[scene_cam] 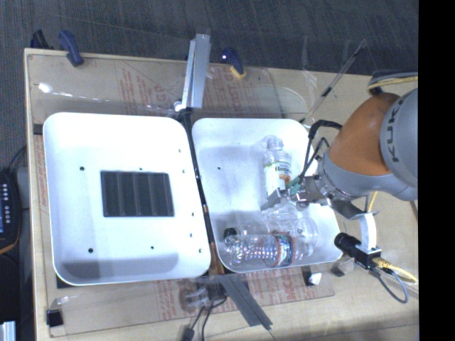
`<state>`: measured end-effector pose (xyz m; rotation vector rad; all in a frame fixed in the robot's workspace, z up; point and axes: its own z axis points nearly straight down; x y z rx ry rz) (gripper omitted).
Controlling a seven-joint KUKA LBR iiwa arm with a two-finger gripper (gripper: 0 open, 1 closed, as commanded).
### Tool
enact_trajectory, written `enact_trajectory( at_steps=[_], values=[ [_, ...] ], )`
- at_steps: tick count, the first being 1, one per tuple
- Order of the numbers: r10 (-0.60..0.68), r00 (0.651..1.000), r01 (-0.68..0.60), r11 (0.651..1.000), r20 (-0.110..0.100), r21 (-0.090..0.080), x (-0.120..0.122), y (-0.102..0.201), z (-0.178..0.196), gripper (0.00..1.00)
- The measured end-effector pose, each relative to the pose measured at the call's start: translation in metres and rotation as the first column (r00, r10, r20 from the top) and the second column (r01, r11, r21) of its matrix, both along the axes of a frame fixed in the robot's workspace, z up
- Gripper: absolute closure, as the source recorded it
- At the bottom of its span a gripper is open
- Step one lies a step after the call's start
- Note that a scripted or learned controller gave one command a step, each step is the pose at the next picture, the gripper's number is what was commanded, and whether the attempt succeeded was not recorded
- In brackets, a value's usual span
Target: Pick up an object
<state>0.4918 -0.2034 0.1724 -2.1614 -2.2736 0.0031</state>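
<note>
Two clear bottles [274,247] [276,169] in right bin [220,148]; end effector [288,197] state unclear.

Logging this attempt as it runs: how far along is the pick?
Done: the arm has reached into the right bin, gripper down beside the upright bottle. In hand: nothing visibly held. Left: grasp and lift; the second bottle lies along the bin's near edge.

Both bins [71,141] are white; the left one shows a dark grey ribbed panel [137,194]. Two clear plastic bottles [266,247] carry labels, seemingly white-green and red-blue. The table [43,84] is pale tan.
</note>
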Motion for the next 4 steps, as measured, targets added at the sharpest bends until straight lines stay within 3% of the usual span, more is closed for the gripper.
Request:
enact_trajectory(
  at_steps=[1, 2, 3, 4],
  values=[
    [-0.101, 0.995, 0.101, 0.995, 0.005, -0.002, -0.005, 0.007, 0.082, 0.0],
    [-0.105, 0.994, 0.105, 0.995, -0.002, -0.001, -0.007, 0.028, -0.022, 0.0],
    [-0.025, 1.0, 0.025, 1.0, 0.002, -0.001, 0.014, 0.008, 0.009, 0.0],
    [0.042, 0.998, -0.041, 0.999, 0.039, -0.022, -0.002, -0.012, -0.041, 0.0]
  ],
)
